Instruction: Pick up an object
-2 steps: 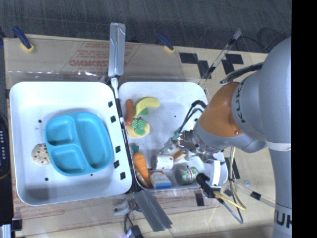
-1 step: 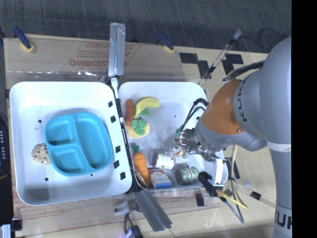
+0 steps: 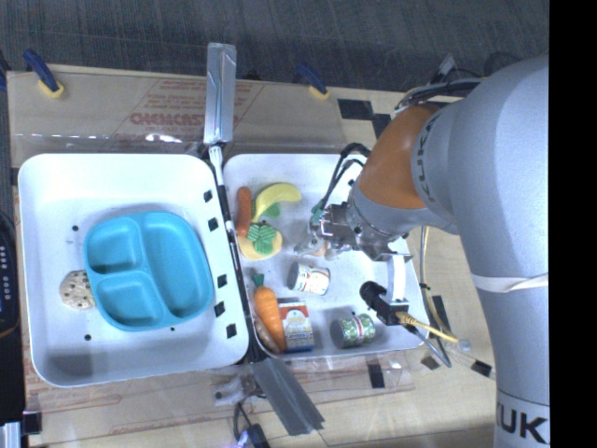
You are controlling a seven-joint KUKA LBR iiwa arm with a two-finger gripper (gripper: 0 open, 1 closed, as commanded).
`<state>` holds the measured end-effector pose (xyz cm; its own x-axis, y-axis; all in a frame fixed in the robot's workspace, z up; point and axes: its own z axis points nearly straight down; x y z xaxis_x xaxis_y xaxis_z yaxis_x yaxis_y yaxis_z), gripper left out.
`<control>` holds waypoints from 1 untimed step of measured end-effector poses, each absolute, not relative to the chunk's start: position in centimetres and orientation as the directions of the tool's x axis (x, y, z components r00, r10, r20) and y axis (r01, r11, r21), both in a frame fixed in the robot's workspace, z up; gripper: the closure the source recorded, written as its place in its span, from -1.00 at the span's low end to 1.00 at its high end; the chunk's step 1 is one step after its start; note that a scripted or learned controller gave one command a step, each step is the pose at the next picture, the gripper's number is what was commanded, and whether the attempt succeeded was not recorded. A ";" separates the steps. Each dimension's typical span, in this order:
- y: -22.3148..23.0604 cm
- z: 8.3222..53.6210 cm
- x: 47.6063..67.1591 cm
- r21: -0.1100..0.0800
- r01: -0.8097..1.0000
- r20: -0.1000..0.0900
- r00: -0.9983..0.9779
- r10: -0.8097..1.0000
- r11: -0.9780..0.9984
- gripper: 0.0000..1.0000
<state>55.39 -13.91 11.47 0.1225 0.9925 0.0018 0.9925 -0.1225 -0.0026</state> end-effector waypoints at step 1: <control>-7.8 21.2 58.6 0.005 0.999 0.002 0.036 0.999 -0.036 1.00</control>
<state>58.60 -7.81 21.18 0.0361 0.9993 0.0018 0.9993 -0.0361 0.0055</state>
